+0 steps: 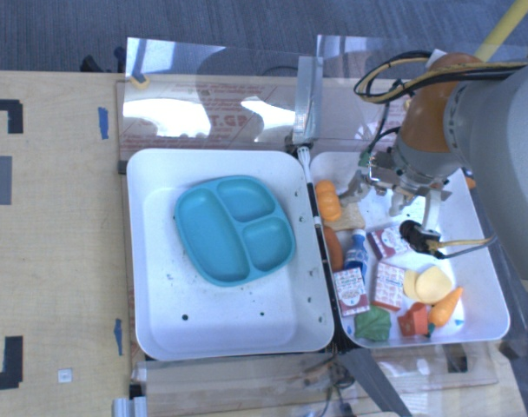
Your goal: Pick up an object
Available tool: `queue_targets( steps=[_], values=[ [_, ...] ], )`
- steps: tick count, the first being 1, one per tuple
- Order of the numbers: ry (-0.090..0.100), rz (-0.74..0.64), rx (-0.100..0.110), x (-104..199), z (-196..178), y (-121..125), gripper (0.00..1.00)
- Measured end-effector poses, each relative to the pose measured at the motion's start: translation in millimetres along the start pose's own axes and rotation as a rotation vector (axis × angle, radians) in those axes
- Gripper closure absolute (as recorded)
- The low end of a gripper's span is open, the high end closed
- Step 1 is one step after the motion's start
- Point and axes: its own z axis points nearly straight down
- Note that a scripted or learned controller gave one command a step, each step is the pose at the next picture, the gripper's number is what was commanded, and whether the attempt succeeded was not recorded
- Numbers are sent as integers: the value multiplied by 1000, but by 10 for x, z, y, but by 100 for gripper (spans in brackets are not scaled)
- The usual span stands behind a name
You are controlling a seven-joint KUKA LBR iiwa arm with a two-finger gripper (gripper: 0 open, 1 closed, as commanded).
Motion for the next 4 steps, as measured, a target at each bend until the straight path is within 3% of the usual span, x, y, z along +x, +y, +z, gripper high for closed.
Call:
queue_targets(
  steps=[2, 3, 4],
  values=[
    [1, -288, -19, -402, 19, -1216, 0],
    [1, -287, -25, -392, -81, -1199, 100],
    [-1, -157, -10, -987, 61, -1080, 100]
  ],
)
